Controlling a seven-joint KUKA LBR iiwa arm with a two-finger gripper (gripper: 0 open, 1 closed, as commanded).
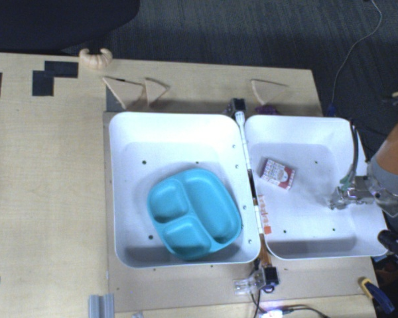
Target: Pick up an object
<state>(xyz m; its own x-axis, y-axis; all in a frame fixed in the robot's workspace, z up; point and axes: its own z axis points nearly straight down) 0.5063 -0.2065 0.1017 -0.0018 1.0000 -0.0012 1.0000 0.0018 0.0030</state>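
Lying in the left bin (123, 177) is a blue divided plate (194, 212); a small red-and-white packet (278, 173) is held by the right bin (331, 134); the gripper (345, 197) state cannot be told

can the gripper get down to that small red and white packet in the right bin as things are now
Probably yes: the small red and white packet lies flat and alone on the right white bin's floor, with bare floor between it and the gripper.

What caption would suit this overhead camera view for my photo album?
Robot arm reaching in over the right bin near a small red-and-white packet; blue divided plate in the left bin.
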